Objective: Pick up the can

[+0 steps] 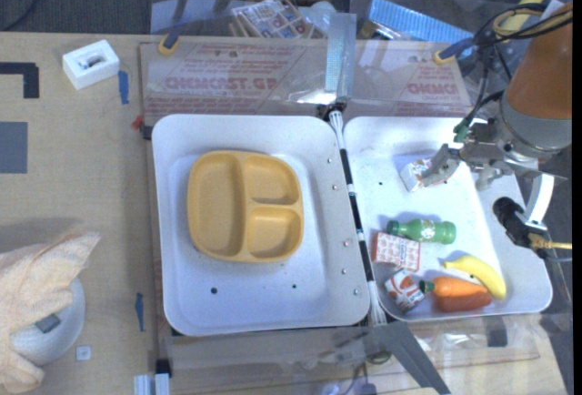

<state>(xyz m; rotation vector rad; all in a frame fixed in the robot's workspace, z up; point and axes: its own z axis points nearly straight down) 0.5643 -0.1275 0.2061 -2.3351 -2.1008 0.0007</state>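
The pincer [436, 167] hangs over the right bin [364, 143]; whether it is open or closed cannot be told. The can [406, 288] lies toppled well below it, beside the carrot [459, 293] — judged light, rigid and slippery, best taken across its round body.

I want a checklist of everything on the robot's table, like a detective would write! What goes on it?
Surface: two shallow white bins side by side, left white bin and right white bin, on a tan bench.
Job's things: small red-and-white can lying in the right bin's near corner.
Clutter: yellow divided plastic tray in the left bin; green bottle, red-and-white carton, orange carrot, yellow banana and crumpled silver wrapper in the right bin.
Hand: the hand is at the wrapper, away from the can.
Cables: black cables beside the arm.
Surroundings: white box, cloth.
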